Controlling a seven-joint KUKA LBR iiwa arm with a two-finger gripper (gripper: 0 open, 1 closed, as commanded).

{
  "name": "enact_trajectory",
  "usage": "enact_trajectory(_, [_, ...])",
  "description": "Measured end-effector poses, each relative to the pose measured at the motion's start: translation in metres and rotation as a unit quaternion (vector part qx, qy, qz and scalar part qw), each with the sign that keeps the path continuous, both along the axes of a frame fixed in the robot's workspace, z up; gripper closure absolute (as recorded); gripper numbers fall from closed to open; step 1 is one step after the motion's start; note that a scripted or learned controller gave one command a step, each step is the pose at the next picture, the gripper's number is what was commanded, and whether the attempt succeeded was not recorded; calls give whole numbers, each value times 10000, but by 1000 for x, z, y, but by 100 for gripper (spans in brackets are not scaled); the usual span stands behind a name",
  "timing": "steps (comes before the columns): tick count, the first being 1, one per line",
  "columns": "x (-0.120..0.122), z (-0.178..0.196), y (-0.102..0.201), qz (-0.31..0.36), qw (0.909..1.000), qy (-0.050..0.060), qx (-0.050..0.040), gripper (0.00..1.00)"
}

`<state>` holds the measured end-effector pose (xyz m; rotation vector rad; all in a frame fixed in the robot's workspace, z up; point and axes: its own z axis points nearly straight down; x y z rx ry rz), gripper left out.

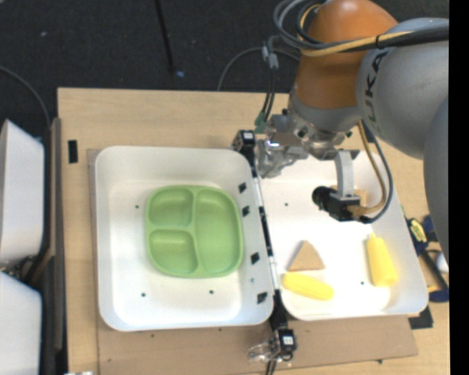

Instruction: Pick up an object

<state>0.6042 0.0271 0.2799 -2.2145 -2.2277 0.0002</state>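
Two bins, side by side on the bench. Leftmost, left bin (117, 287), with green plate (194, 231) lying near its middle and bare floor all round it out to the rim. Past the shared divider, right bin (297, 201): tan wedge (306, 258) near the front, just beside yellow piece (307, 287) at the front rim; second yellow piece (381, 260) farther right, apart, near the right wall. Back half of that floor mostly open. Arm (336, 53) reached in from the right, wrist bent down over the right bin's back left corner, gripper (272, 156) low beside the divider. Could not tell how far open, nor anything held.
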Motion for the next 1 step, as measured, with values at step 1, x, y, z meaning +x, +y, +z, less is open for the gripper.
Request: enact_trajectory(1, [-28,-6,46,0,10000,4,0,100])
